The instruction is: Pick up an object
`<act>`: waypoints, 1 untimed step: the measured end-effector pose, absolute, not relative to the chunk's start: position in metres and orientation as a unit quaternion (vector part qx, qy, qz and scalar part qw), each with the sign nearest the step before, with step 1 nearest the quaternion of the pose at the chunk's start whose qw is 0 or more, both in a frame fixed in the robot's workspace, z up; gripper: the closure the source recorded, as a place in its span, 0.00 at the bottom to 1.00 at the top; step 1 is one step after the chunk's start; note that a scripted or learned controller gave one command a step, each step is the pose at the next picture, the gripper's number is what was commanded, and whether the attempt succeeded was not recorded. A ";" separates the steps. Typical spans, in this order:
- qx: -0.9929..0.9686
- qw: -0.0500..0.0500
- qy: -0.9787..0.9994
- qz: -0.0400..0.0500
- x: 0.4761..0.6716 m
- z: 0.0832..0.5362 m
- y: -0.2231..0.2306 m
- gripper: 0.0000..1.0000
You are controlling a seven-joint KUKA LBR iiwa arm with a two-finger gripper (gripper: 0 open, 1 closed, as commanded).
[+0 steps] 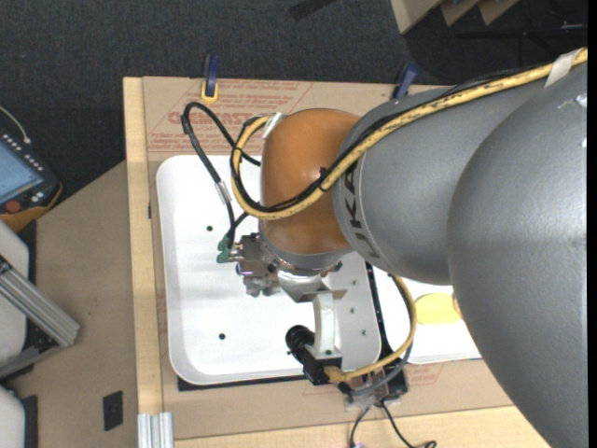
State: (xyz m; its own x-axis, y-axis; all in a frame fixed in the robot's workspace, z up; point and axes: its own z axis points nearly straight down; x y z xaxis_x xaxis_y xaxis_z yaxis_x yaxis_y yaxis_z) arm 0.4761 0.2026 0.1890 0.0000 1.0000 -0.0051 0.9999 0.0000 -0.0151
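1. the arm (448,185) enters from the right of the frame and covers most of the centre and right; its orange band (303,189) sits at centre frame, over the left bin (187,278).
2. the wrist assembly hangs below the orange band, with the gripper (252,271) at about centre-left of the frame, low over the bin's white floor.
3. gripper state: cannot tell. the wrist body and cabling hide it from above, so neither its opening nor its contents can be read.
4. a small green piece (225,247) shows just left of the gripper, touching or very near it. whether it is an object in the bin or part of the tooling cannot be told.
5. a yellow object (435,308) lies in the right bin, at right of centre, partly hidden by the arm and well apart from the gripper.
6. the visible floor of the left bin shows bare white with a few dark dots.
7. judgement on progress: the arm is down in the left bin, consistent with a grasp attempt in hand. no object is confirmed as held, so the pick counts as not done; securing and lifting are left.
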 end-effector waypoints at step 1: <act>-0.708 0.001 -0.706 0.000 0.479 0.208 0.203 1.00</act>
State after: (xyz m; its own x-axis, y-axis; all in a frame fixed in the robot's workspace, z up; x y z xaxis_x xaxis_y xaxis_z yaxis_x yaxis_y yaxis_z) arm 0.4788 0.2029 0.2080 0.0021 1.0000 0.0010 1.0000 -0.0021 -0.0008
